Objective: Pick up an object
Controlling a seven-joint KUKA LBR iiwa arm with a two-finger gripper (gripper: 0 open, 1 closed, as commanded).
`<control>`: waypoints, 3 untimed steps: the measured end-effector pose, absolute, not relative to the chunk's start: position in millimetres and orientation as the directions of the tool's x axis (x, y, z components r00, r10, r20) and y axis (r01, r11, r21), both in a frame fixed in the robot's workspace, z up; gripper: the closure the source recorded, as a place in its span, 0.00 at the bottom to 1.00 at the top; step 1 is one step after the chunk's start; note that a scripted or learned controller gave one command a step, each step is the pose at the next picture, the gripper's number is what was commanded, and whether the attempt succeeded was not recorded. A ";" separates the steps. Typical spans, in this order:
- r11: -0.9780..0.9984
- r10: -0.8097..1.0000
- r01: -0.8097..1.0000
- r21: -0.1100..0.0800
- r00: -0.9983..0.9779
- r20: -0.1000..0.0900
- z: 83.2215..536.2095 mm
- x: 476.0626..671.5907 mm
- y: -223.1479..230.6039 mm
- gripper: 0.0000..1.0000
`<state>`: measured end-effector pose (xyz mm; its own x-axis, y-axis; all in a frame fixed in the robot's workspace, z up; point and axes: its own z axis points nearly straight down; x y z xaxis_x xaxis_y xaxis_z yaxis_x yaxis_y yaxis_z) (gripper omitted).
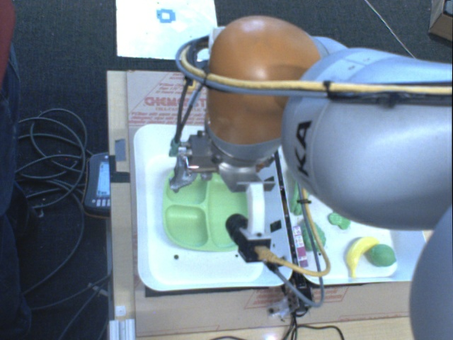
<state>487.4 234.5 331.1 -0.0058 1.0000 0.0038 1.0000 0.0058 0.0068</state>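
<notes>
Smooth green plastic tray (pixel 190 222) with compartments is seen at 9 o'clock in the white bin (pixel 152 261); gripper (pixel 237 183) state can't be told, "KA" (pixel 303 147) is printed on the arm.

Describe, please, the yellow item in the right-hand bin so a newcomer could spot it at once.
Start at the right-hand white bin, beneath the big grey arm. Near its front edge lies a small banana, touching a round green fruit. It is the one curved yellow piece among green ones.

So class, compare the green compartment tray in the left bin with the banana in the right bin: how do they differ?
The green tray is pale lime; the banana is yellow. The tray is broad, flat and divided into compartments; the banana is small, curved and solid. The arm covers part of the tray; the banana lies in plain sight beside a green round item. Both rest in white bins.
</notes>
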 end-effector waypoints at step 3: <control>0.009 1.000 1.000 0.003 -0.009 0.001 306.4 530.7 234.6 1.00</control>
